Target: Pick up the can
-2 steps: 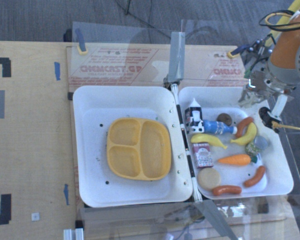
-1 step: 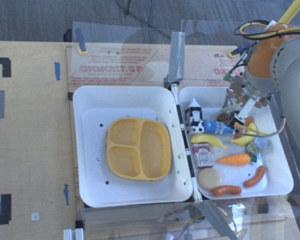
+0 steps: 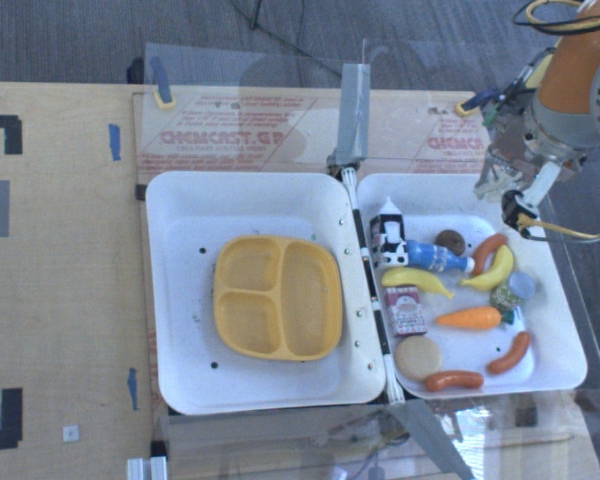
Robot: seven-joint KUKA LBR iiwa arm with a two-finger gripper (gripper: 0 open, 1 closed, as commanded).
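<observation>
One camera sits high above my bench (image 3: 60, 268) and looks down at a slant. Both white bins (image 3: 170, 298) fit in the middle and right of its picture.

light wood worktop (image 3: 60, 298), two shallow white bins side by side on it, left bin (image 3: 180, 218), right bin (image 3: 560, 353), clear printed sheet (image 3: 240, 128) flat at far side behind bins, blue tape bits (image 3: 114, 141) on left, black corner marks (image 3: 2, 133) at left edge
</observation>
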